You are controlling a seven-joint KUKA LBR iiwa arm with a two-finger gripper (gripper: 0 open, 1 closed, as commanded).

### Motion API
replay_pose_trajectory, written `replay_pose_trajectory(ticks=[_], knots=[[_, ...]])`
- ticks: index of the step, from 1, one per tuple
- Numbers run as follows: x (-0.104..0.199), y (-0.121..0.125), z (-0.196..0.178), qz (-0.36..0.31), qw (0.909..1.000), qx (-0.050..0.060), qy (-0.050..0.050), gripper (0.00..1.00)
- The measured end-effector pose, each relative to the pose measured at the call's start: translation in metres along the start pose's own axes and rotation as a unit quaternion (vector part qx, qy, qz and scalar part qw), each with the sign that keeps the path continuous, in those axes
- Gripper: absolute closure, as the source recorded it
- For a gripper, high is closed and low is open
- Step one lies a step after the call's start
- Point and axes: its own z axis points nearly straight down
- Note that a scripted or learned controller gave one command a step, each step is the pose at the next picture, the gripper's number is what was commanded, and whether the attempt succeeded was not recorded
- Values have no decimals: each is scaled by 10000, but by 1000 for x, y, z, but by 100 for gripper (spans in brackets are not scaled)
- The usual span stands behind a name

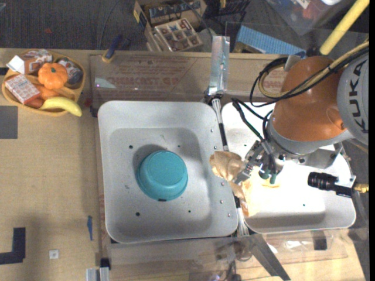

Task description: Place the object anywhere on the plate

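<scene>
One tan object [227,167] partly behind the claw [253,170].

the left bin [117,127] has open floor all round the teal plate [163,175], widest along its far side and left. the ridge where the two bins meet is crowded: a tan crumpled object [227,167] lies across it, with the gripper [258,170] just beside. the right bin [304,212] is mostly roofed by the arm's orange band [304,98]; its near strip lies open.
</scene>
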Motion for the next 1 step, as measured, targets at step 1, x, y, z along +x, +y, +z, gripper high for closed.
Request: replay_pose_trajectory(ticks=[1], knots=[[30,34,3,-1974,9803,-5,-5,100]])
